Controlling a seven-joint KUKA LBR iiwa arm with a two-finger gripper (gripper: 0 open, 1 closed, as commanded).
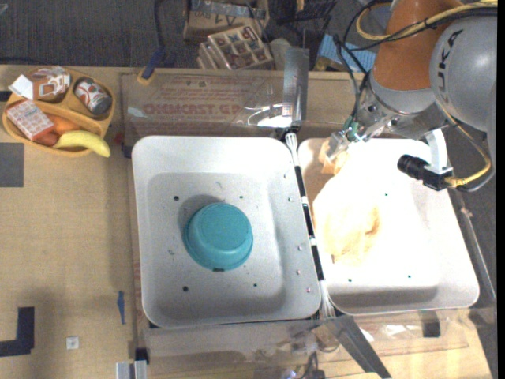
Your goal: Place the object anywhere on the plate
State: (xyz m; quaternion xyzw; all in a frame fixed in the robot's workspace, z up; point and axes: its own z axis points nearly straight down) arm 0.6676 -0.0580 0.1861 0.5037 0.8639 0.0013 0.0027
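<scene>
Hand (353,133) at upper right of frame, grip state impossible to tell, well apart from teal plate (219,235) down-left in left bin (158,164); carried object unclear.

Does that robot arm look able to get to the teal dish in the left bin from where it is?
Probably yes. The teal dish sits alone and uncovered in the left bin, with only the low rim between the bins in the pincer's way.
</scene>
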